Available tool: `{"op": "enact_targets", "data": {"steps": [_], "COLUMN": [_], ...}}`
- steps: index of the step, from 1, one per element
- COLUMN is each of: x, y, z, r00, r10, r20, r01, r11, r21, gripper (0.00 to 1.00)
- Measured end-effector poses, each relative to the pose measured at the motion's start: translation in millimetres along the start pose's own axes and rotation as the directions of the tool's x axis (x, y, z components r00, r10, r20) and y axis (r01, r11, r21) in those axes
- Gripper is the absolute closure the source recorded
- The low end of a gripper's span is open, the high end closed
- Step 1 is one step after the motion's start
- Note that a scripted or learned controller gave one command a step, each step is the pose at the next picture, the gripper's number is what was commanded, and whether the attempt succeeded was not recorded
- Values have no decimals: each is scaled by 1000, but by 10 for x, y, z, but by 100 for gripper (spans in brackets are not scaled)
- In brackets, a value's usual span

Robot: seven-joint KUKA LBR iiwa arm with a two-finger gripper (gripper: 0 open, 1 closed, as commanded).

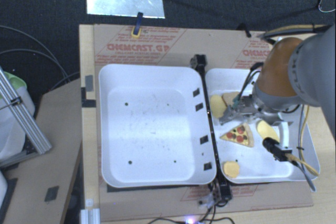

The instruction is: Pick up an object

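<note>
Lowest in the frame among the bin contents, a small round yellow disc (231, 168) lies near the bottom left corner of the right-hand shallow white bin (310, 157). Above it rests a triangular toy pizza slice with red spots (239, 135), and to its right a pale yellow rounded piece (266, 129). Another yellow piece (216, 105) lies by the bin's left wall, with a tan flat piece (230, 98) just beside it. These loose items appear scattered rather than arranged, which suits random pick attempts.

The grey arm with its orange band (281, 73) reaches in from the right of the frame, and the gripper (231, 113) sits low over the cluster, just above the pizza slice and beside the tan piece. Its opening cannot be told from this angle, and no object is visible in its grasp. The pick is judged not yet made.

The left-hand white bin (152, 126) holds nothing but specks. Red lettering on the cardboard sheet (139, 45) under both bins reads approximately "CHEMCAST GP"; the same print shows partly at the upper right.
</note>
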State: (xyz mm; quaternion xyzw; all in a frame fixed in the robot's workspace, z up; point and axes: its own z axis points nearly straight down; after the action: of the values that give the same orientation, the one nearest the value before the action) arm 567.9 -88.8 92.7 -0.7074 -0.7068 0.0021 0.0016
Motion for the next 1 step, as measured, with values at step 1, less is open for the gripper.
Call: {"op": "enact_targets", "data": {"steps": [1], "x": [10], "y": [-802], "z": [59], "r00": [1000], "r10": [2], "r20": [-1], "r01": [-2], "r11": [1000], "r21": [-14], "gripper": [0]}}
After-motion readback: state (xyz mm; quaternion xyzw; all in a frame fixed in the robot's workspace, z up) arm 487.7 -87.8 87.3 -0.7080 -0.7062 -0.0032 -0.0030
